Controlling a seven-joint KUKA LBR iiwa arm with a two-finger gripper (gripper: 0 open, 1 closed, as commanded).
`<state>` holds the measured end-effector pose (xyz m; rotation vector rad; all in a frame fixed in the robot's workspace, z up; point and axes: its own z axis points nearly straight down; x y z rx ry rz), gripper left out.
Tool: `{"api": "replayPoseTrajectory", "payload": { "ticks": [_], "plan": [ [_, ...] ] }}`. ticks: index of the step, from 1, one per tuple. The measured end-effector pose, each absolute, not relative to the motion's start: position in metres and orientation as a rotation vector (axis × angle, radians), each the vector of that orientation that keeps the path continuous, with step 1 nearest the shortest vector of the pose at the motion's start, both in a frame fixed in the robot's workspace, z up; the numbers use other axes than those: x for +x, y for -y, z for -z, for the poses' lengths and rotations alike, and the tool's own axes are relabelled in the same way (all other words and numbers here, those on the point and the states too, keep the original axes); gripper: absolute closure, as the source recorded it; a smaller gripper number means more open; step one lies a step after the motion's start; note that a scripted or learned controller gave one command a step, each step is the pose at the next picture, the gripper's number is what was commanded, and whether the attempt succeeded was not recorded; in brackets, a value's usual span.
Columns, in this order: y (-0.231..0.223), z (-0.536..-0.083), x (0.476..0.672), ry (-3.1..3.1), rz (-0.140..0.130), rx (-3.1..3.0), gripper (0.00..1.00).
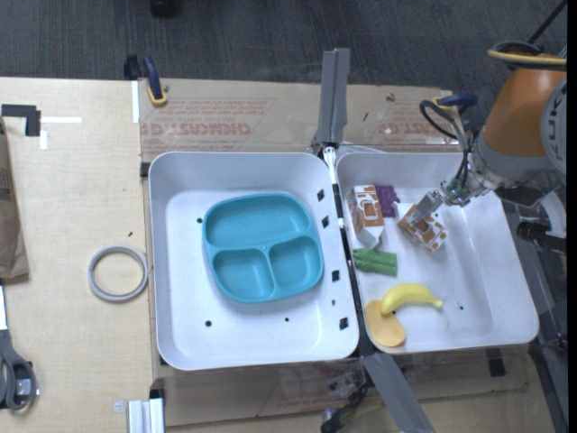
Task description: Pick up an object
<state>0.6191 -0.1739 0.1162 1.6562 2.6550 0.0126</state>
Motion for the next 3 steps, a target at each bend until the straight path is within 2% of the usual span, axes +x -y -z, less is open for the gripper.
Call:
{"api": "replayPoseTrajectory", "payload": {
  "ticks": [1, 2, 3],
  "plan": [
    [0.167, -0.092, 0.601, -2.83, 0.0, 1.362, 0.0],
    [0.169, -0.1, 0.602, -2.826, -0.001, 1.367, 1.0],
    [0.089, -0.199, 0.605, -2.633, 0.001, 1.716, 1.0]
  ]
}}
